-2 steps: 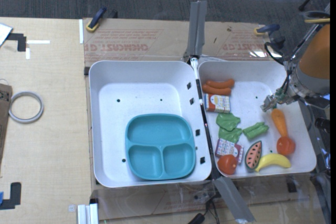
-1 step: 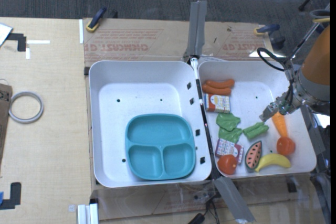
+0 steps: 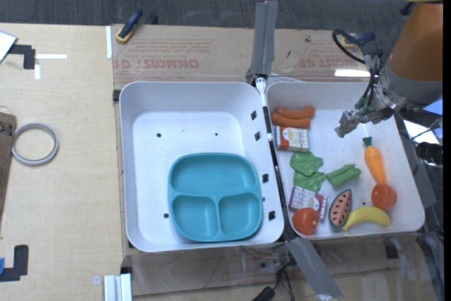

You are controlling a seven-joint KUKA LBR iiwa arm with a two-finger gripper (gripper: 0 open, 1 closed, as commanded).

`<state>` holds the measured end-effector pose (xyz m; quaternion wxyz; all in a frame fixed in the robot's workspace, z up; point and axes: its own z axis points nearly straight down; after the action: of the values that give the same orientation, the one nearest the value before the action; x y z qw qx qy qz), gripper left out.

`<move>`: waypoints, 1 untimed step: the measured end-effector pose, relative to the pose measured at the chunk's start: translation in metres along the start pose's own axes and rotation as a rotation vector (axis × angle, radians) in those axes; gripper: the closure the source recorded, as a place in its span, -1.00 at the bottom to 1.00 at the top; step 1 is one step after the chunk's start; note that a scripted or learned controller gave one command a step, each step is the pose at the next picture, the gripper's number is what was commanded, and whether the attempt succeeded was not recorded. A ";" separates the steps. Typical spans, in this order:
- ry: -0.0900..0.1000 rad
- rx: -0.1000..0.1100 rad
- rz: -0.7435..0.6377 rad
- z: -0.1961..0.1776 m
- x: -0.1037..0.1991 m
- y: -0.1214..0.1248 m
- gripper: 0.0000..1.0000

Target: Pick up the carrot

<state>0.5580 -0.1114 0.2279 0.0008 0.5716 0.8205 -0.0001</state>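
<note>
Claw (image 3: 350, 123) hovers just above carrot (image 3: 374, 163); its opening cannot be told.

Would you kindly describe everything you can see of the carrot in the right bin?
The carrot is a small toy, apparently plastic, with an orange tapered body and a short green top. It lies flat on the floor of the right bin, near the right wall, green end pointing to the far side. Its narrow end reaches close to a red-orange round fruit; contact is unclear. The pincer hovers just up-left of its top, not holding it.
</note>
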 end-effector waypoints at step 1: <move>0.000 0.000 0.000 0.000 0.000 0.000 -1.00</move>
<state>0.5579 -0.1116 0.2279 0.0007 0.5717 0.8205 -0.0003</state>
